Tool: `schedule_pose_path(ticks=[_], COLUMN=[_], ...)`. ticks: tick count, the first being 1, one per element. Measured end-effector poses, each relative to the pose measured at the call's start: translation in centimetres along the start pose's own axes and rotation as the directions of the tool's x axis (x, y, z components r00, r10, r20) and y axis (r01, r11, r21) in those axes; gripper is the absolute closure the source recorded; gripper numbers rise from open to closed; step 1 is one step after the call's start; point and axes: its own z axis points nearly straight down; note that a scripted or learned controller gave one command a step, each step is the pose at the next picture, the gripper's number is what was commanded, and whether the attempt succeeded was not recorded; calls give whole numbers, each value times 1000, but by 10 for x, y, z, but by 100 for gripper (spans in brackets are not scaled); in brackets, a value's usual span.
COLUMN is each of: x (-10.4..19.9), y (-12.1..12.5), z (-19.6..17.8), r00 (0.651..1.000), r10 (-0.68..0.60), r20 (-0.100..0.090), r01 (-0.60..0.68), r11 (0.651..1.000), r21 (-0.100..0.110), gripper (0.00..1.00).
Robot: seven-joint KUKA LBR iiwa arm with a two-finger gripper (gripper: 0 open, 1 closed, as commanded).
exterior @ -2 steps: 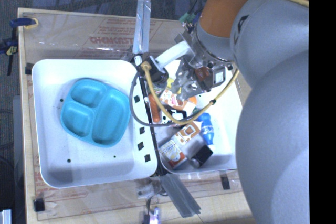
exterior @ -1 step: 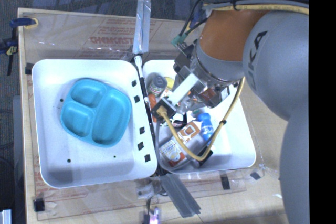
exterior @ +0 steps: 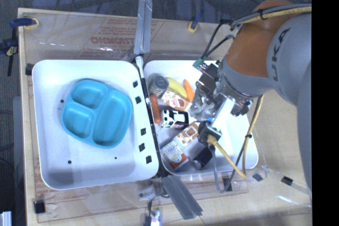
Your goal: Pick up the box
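Orange-printed box [exterior: 187,135] lies at six o'clock from the gripper [exterior: 203,109]; drop straight down, squeeze its sides. Open or closed? Cannot tell.

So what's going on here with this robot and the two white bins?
A grey KUKA arm reaches in from the right and hangs its gripper low over the right bin, which is crowded with small items: a banana, a carrot, a can and some printed boxes. Its job is to pick up a box, but nothing is visibly between its fingers, so no grasp is confirmed. The left bin holds a blue divided tray.
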Motion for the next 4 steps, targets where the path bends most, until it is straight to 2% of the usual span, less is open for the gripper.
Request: schedule_pose_path(ticks=[1, 2, 3, 4], x=[24, -14, 16, 17], y=[2, 14, -14, -15], z=[36, 11, 76, 49], r00=[999, 907, 841, 849], r10=[33, 420, 541, 528], r20=[1, -2, 0, -3], r01=[-33, -420, -541, -528], r11=[999, 907, 841, 849], r21=[0, 0, 1, 1], gripper=[100, 100, 100, 100])
